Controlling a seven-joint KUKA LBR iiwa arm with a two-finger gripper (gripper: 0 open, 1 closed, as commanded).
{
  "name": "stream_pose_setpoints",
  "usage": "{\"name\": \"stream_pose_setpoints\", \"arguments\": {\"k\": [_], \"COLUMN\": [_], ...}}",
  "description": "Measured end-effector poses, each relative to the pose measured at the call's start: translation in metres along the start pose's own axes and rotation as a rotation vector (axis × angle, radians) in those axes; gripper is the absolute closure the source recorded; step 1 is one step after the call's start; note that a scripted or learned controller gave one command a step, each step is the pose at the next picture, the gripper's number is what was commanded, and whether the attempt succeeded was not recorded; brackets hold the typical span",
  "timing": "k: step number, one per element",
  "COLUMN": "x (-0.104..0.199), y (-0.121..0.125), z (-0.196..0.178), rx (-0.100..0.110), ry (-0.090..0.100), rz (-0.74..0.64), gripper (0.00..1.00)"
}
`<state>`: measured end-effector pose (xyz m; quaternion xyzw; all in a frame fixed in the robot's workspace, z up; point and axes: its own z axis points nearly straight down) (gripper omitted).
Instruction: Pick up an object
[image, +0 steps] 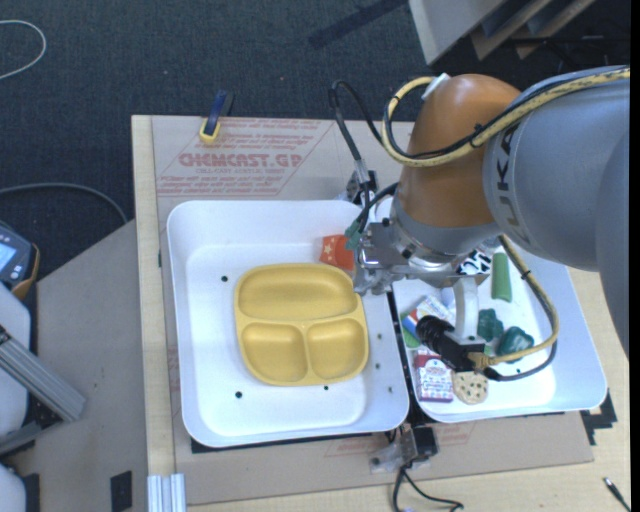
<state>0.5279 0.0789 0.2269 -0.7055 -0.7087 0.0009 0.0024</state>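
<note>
My gripper (372, 262) hangs low over the ridge between the two bins, mostly hidden beneath the orange-banded wrist. Right beside it, at the back right of the left bin (190, 300), lies a small red-orange object (336, 252) with a green bit on top. A yellow divided plate (300, 322) fills the middle of that bin. In the right bin (580, 360) I see a green stick (500, 278), dark green pieces (508, 341), a red-and-white card (435, 379) and a tan spotted cube (472, 387).
The arm covers the back of the right bin. A black-and-white patterned item (476, 265) and a white packet (424, 311) peek from under it. A brown printed board (240, 160) lies behind the bins, with a yellow-and-blue clip (213, 120) at its far edge.
</note>
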Motion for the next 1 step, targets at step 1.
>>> {"name": "stream_pose_setpoints", "arguments": {"k": [1], "x": [0.0068], "y": [0.0023], "z": [0.0113], "rx": [0.001], "ry": [-0.002], "rz": [0.004], "gripper": [1.0]}}
